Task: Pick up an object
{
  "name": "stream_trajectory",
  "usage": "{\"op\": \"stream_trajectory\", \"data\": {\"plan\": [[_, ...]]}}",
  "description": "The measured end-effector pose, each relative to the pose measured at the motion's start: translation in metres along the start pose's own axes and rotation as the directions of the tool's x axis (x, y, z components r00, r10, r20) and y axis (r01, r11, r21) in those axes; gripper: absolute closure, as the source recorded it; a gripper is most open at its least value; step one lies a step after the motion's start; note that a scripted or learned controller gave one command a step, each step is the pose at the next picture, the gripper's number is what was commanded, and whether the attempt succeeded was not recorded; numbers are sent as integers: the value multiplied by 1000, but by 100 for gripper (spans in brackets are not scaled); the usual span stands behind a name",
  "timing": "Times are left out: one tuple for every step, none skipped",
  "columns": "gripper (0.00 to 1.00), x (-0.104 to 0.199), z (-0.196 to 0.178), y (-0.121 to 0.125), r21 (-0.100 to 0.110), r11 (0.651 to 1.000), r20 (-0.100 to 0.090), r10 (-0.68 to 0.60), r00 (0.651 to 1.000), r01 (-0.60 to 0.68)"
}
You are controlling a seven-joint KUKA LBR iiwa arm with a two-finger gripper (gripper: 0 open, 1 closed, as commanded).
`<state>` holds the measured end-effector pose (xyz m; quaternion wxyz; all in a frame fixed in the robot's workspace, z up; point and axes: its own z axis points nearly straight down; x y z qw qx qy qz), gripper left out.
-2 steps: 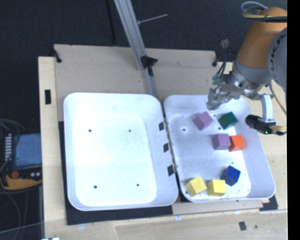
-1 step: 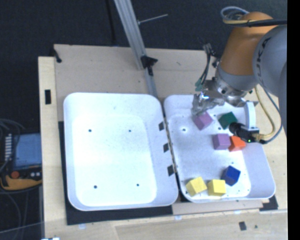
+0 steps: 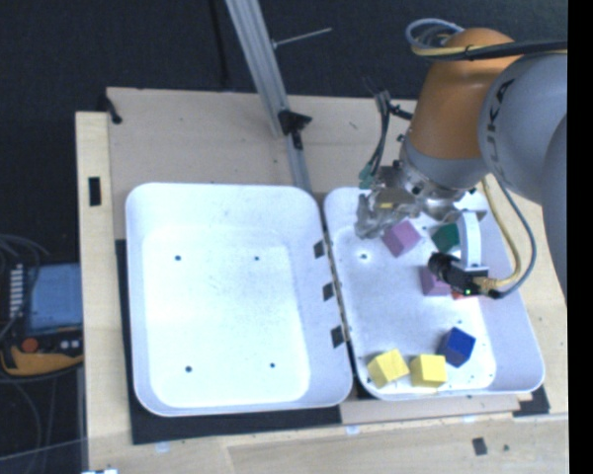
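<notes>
Over the right bin (image 3: 509, 363), the gripper (image 3: 381, 215) hangs beside a purple block (image 3: 403, 237); whether its jaws are spread or pinching, I cannot tell. Nothing looks lifted yet.

1. The arm (image 3: 529, 107) was a thick, rounded grey casing with a smooth, slightly glossy surface.
2. A wide orange band (image 3: 455, 97) wrapped the casing above the wrist, bulging like a dome.
3. Below the band sat a grey metallic wrist flange (image 3: 435, 181), lighter than the casing.
4. A dark cable (image 3: 519, 235) looped down the side of the wrist, and a thin greenish one (image 3: 381, 146) ran along the other side.
5. A pale coiled cable (image 3: 430, 36) showed at the top of the band.
6. The gripper (image 3: 381, 210) was a small grey metal assembly.
</notes>
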<state>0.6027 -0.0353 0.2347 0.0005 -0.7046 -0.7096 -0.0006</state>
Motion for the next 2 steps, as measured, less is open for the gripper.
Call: {"op": "stream_trajectory", "data": {"plan": [[100,52,8,-16,1,1000,0,0,1000,0],[100,94,13,-42,2,1000,0,1,1000,-1]]}}
